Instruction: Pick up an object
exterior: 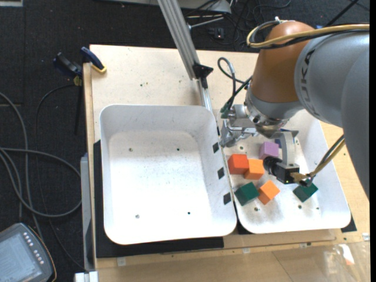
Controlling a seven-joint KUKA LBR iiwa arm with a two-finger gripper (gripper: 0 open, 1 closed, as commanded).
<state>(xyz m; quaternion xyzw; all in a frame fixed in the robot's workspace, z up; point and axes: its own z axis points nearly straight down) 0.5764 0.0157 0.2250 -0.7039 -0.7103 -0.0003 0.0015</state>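
Gripper [230, 133]: open or closed, cannot tell. It hangs at the left wall of the right bin [329, 216]. Orange-red block [238, 163] lies inside that bin, near the same wall.

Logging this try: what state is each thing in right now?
gripper: poised over the right bin, near its left wall.
red block: lying, touching orange block.
purple block: lying alone.
left green block: lying beside second orange block.
right green block: lying apart.
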